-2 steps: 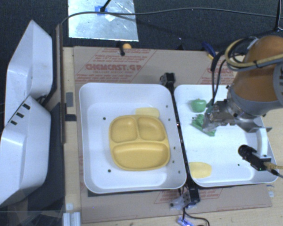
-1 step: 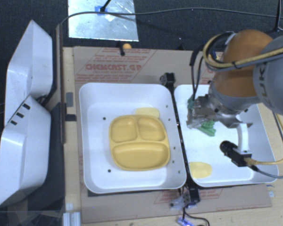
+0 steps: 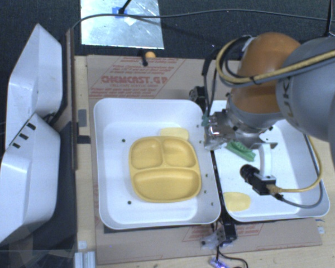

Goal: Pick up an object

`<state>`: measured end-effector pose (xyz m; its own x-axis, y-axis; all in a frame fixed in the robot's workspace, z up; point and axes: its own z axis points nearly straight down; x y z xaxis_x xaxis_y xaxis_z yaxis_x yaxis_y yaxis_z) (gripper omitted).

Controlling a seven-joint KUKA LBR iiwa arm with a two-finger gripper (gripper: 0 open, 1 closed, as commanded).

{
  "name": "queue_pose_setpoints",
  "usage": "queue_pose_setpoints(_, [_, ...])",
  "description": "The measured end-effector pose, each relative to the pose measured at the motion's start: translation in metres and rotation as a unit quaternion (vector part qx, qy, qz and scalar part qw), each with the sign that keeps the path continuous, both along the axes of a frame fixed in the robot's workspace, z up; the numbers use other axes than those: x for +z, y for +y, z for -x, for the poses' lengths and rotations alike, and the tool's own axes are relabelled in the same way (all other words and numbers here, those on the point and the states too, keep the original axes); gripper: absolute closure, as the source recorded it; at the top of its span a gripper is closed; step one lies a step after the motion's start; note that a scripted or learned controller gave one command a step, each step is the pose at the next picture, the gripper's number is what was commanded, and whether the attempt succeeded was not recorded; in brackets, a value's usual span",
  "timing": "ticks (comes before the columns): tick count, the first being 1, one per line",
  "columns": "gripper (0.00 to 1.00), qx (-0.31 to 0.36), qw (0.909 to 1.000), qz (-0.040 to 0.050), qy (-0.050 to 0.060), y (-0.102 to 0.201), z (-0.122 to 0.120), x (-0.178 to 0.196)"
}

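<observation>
Claw point(image 3: 230, 141): low over right bin point(image 3: 290, 205) – fingers hidden, grip can't tell
Green thing point(image 3: 238, 149): just beside claw
Left bin point(image 3: 111, 166): yellow tray point(image 3: 164, 168)

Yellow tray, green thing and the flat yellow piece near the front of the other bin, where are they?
Yellow tray point(image 3: 165, 169), camera view: on its middle divider.
Green thing point(image 3: 238, 148), camera view: on its visible strip below the arm.
Flat yellow piece point(image 3: 236, 201), camera view: on its centre.

Red print, seemingly "CHEMCAST GP", on the brown board point(image 3: 135, 74) beneath the bins.
</observation>
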<state>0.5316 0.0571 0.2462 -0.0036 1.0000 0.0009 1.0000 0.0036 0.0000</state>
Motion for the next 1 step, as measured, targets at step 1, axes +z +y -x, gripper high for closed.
queue_pose_setpoints(1, [1.00, 0.000, 1.0000, 0.0000, 0.000, 0.0535, -0.0219, -0.0098])
